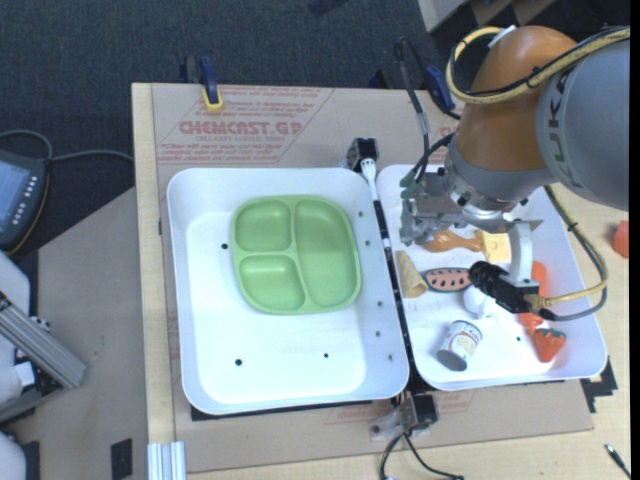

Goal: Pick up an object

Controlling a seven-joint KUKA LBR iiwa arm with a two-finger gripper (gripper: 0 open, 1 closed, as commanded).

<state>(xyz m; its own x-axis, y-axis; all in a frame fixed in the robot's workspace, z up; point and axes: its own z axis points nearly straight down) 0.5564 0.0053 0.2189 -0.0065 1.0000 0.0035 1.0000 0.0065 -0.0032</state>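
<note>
My gripper (420,224) hangs low over the far left part of the right bin (500,368), under the grey and orange wrist. Just beside it to the right lies an orange toy piece (456,240), next to a yellow block (493,245). A tan wedge (406,273) and a watermelon slice (447,279) lie just in front of the gripper. Nearer the front stands a small white can (461,343), tipped over. A red-orange toy (548,342) rests at the right. I see nothing between the gripper's tips.
The left bin (200,348) bears a green divided plate (296,254). A ridge (388,268) separates the two bins. An orange bit (540,273) lies by the right bin's right side. The arm covers that bin's far half.
</note>
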